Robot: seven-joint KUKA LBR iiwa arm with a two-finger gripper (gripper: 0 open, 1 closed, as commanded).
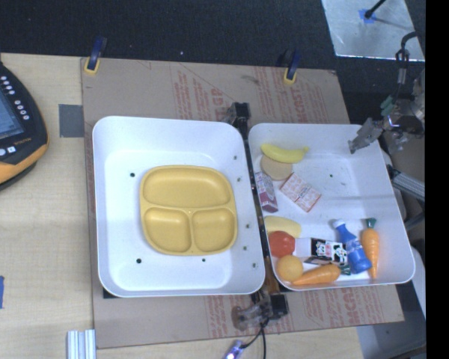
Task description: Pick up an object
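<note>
The right bin (359, 174) holds several toy items. At its far left lies a yellow banana (284, 153) over a tan round piece (275, 167), with a small printed packet (300, 191) beside them. Along the near edge sit a red tomato (281, 243), an orange ball (289, 267), a carrot (316, 277), a blue bottle (353, 247) and a second carrot (370, 247). My gripper (364, 136) hangs over the bin's far right corner, well apart from all of the items, with nothing seen in it.
The left bin (120, 155) carries a yellow divided plate (188, 208). A pendant with a screen (4, 129) lies at the far left of the bench. Clamps (96, 53) hold the cardboard sheet at the back edge.
</note>
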